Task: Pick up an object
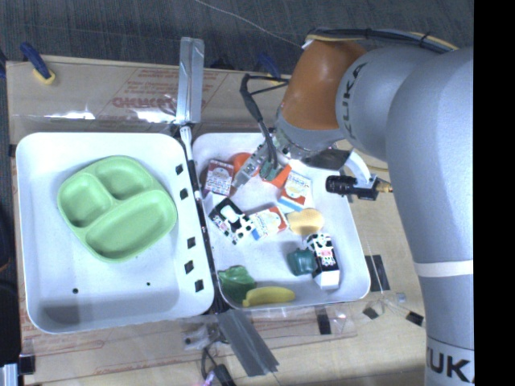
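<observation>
Hovering low in right bin (354, 284), gripper (264, 166) beside orange packet (244, 162); open or closed, cannot tell. Green plate (117, 206) left.

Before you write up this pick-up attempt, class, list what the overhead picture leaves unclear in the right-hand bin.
- Gripper: too small and blurred against the clutter to tell its state or whether it holds anything.
- Orange item beside the gripper: partly covered by it, shape unclear.
- Printed labels on the small red-brown packet: too small to read.
- Right white bin's far rim: covered by the grey arm.
</observation>
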`<state>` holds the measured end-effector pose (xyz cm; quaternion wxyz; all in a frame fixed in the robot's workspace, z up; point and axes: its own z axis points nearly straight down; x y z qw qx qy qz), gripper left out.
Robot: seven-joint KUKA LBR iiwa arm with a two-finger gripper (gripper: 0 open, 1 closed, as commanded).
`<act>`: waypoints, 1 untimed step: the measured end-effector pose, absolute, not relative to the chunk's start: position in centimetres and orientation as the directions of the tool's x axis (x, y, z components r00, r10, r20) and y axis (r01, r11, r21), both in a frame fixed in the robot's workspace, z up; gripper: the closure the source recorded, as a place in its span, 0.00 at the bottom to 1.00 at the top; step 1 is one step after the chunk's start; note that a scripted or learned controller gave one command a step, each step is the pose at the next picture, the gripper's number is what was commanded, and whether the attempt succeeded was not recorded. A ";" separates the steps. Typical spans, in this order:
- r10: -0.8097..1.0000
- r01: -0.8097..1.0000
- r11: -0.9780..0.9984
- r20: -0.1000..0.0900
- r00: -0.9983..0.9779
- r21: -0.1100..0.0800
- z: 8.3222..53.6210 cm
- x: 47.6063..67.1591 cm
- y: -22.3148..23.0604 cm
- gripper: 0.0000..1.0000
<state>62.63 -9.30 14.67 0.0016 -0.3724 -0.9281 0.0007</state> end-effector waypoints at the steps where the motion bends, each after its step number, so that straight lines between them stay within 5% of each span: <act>1: 0.843 0.843 0.538 -0.002 -0.538 0.000 13.0 64.7 -9.8 1.00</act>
